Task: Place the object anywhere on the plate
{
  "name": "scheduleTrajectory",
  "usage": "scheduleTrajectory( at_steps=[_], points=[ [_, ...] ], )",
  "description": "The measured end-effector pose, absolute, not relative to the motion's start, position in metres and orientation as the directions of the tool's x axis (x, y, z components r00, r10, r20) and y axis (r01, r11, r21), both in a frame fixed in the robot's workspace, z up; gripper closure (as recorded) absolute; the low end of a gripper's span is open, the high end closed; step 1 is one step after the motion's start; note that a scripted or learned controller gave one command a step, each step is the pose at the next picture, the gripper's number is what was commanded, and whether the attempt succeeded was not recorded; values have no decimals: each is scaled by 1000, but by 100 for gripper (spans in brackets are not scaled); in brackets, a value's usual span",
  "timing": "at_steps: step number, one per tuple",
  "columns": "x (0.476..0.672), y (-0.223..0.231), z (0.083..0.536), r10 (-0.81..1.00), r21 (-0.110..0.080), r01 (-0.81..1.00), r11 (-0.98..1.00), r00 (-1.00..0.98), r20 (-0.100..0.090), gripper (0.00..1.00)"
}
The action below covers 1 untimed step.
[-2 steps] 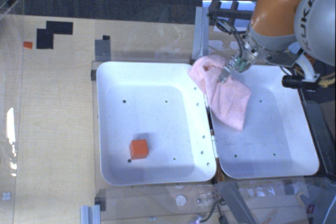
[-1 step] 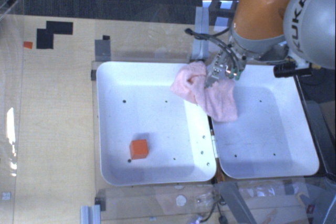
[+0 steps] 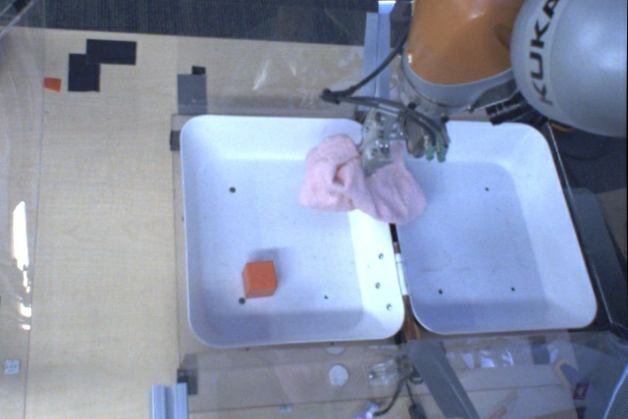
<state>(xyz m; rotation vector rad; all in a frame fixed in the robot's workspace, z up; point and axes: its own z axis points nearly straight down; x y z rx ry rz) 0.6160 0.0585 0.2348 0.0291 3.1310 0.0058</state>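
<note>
"KUKA" is lettered on the grey arm (image 3: 569, 44), which reaches in from the right above the bins' far edges. The gripper (image 3: 378, 152) is pointed down and clenched on a pink cloth (image 3: 358, 180), which is draped below it over the left bin's (image 3: 211, 211) right edge, beside the right bin (image 3: 510, 240). An orange block (image 3: 260, 279) is seen near the left bin's near edge.

Left bin (image 3: 211, 211) lies mostly open — only an orange block (image 3: 260, 279) and pink cloth (image 3: 358, 183) obstruct.
</note>
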Motion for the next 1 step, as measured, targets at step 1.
scheduleTrajectory(
  at_steps=[1],
  points=[
    [597, 109, 222, -4, 3, -4, 1000, -1000, -8, 100]
  ],
)
